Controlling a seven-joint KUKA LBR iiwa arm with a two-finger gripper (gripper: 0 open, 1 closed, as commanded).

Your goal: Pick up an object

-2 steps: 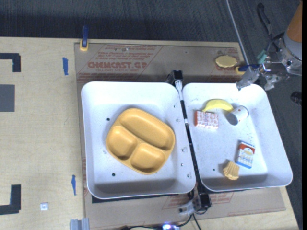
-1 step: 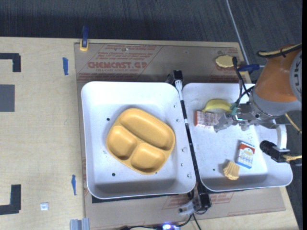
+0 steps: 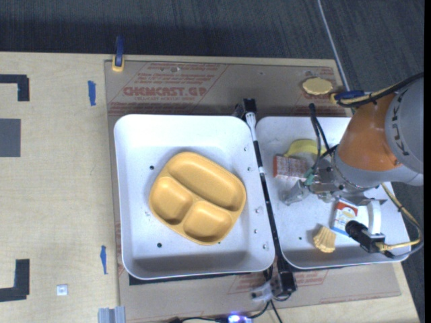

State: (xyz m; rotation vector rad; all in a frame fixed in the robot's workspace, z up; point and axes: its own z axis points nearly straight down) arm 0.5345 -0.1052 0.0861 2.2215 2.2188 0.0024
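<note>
Camera view, one moment. Landmark: right bin [image 3: 296,237].

- Arm [image 3: 370,147] enters over the right bin's right wall. Gripper [image 3: 315,180] hangs low over the bin's middle; whether it is spread or closed I cannot tell. Nothing visibly gripped.
- Red-and-white packet [image 3: 288,165] lies in the bin's far-left part, just left of the gripper.
- Yellow item [image 3: 303,147] lies at the bin's far side, touching the packet.
- Grey crumpled piece [image 3: 293,192] lies left of the bin's centre, close under the gripper.
- Small red, white and blue carton [image 3: 343,214] lies right of centre.
- Tan brush-like piece [image 3: 324,239] lies by the bin's near wall.
- Left bin [image 3: 135,180] adjoins the right bin's left wall and holds a yellow divided tray [image 3: 196,197].
</note>
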